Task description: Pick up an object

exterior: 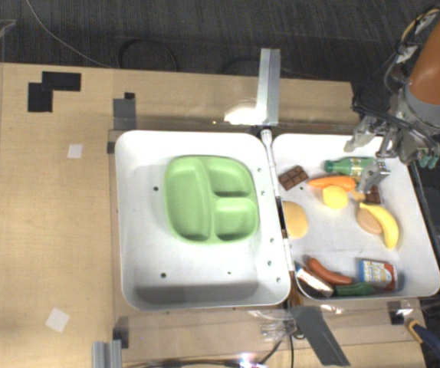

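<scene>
The right bin [419, 205] holds several toy foods: a green bottle [346, 165], an orange carrot [330, 182], a yellow lemon [335, 198], a brown chocolate piece [293, 177], a banana [386, 225] and a tan round piece [295, 220]. My gripper [372, 178] hangs over the bin's upper right part, just right of the bottle and carrot and above the banana. Nothing can be made out in its grasp. The grey and orange arm [435, 67] reaches in from the top right.
A sausage [325, 270], a small can [376, 272] and a green vegetable [356, 288] lie along the right bin's front edge. The left bin [139, 228] carries a green divided plate [208, 198]. A metal divider post [269, 83] stands between the bins at the back.
</scene>
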Controlling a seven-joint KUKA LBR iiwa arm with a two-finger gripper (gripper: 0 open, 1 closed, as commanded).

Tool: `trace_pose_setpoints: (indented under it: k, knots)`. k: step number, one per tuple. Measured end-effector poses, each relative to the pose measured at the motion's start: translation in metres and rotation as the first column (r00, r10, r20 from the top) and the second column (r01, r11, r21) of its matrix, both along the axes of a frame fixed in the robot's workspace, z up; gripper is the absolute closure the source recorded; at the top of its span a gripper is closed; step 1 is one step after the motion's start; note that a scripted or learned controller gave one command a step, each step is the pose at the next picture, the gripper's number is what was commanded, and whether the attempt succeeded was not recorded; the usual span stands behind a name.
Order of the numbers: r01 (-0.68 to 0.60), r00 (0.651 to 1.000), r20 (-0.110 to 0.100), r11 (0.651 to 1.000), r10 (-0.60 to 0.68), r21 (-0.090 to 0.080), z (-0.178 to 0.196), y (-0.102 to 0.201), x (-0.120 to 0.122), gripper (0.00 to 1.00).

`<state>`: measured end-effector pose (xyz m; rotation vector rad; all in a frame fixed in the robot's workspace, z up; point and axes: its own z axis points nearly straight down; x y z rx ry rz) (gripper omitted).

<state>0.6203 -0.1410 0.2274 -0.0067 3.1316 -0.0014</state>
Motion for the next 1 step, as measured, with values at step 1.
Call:
trace_pose_setpoints:
  k: [1]
  knots:
    - [-0.166, 0.986, 0.0, 0.986, 0.166, -0.002, -0.131, 0.003, -0.0462, 0.0]
